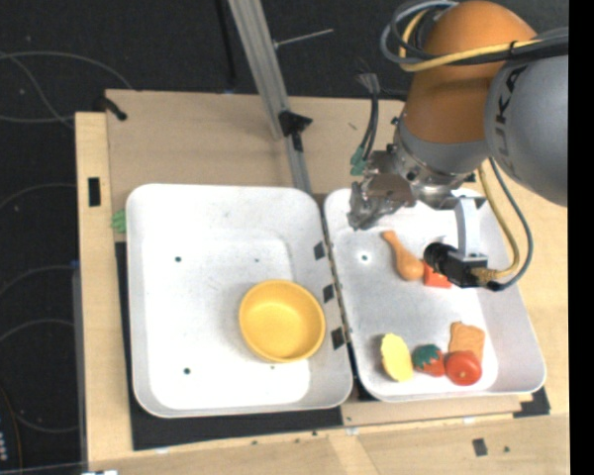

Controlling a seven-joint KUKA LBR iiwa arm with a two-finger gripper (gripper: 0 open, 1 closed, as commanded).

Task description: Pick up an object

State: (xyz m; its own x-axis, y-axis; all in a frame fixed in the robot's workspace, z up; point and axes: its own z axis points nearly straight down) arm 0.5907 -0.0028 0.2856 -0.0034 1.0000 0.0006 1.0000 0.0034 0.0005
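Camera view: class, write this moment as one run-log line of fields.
arm: over right bin | gripper: at its far-left corner, nothing seen held | nearest: orange drumstick toy | left bin: yellow bowl

Yellow bowl (281, 320) in white bin (178, 226); red tomato (462, 368); orange-banded grey arm (465, 57).

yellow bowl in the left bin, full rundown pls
The yellow bowl is round, plain and glossy, plastic by its look. It sits upright, mouth up, with nothing visible inside, in the left bin toward its lower right corner, close to the wall shared with the right bin. Only the bin floor touches it.
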